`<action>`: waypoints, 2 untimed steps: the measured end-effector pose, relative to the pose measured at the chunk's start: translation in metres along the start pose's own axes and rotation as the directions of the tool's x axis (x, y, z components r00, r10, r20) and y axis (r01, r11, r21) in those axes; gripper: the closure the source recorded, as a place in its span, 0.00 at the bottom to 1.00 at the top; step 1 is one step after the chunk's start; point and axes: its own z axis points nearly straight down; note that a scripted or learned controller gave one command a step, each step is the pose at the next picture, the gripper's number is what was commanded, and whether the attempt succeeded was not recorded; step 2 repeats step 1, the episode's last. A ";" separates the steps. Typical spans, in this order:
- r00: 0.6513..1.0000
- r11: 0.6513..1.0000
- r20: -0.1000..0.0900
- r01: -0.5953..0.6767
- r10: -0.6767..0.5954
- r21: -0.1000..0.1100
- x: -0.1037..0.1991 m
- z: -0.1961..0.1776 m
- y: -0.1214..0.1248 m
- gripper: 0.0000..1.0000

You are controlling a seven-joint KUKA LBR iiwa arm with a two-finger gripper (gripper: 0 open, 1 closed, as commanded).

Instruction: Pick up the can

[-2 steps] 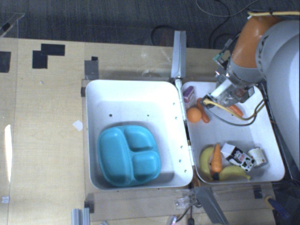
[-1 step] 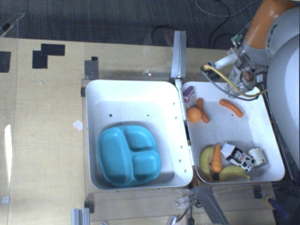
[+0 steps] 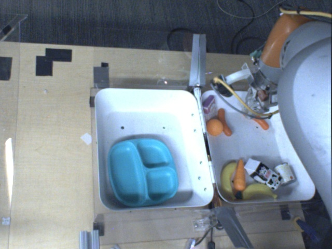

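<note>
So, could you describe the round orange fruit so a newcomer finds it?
Take the right bin, then its left wall. The orange fruit lies there beside a small carrot. It is round, while the carrot is long and thin.

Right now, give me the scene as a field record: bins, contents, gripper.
left bin: blue divided tray
right bin: orange, two carrots, banana, purple cup, small printed can near front
gripper: over right bin's rear, fingers hidden
can status: lying in bin, apart from gripper
</note>
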 end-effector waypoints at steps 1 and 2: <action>0.979 0.979 0.000 0.204 -0.204 0.000 -0.023 -0.027 -0.069 1.00; 0.979 0.979 0.000 0.204 -0.204 0.000 -0.023 -0.027 -0.069 1.00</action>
